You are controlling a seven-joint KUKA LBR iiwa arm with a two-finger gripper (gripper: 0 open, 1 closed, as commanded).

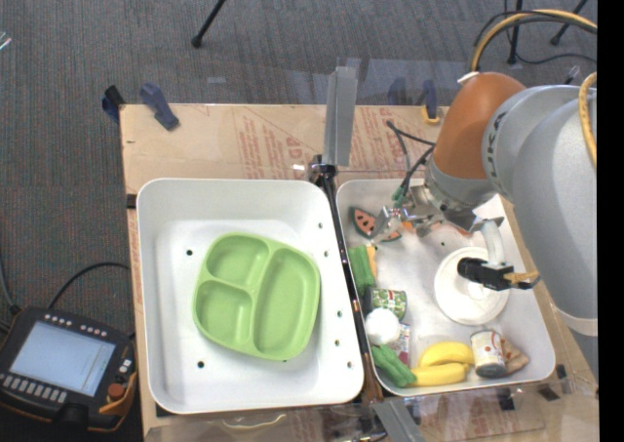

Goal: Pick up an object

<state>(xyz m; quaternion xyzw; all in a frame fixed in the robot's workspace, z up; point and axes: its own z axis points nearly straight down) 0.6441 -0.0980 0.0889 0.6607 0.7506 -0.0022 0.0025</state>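
Watermelon slice (365,221) just left of end effector (408,219).

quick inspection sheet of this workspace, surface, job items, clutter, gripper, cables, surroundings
surface: wooden bench bearing two white bins side by side, left bin and right bin
job's things: right bin holds a watermelon slice, green pieces, a white ball, bananas, a small can and a white round dish
clutter: green divided plate in the left bin
gripper: gripper low over the far end of the right bin, near the watermelon slice; finger state cannot be judged
cables: yellow hose looping above the arm
surroundings: grey carpet, tripod legs, teach pendant lower left
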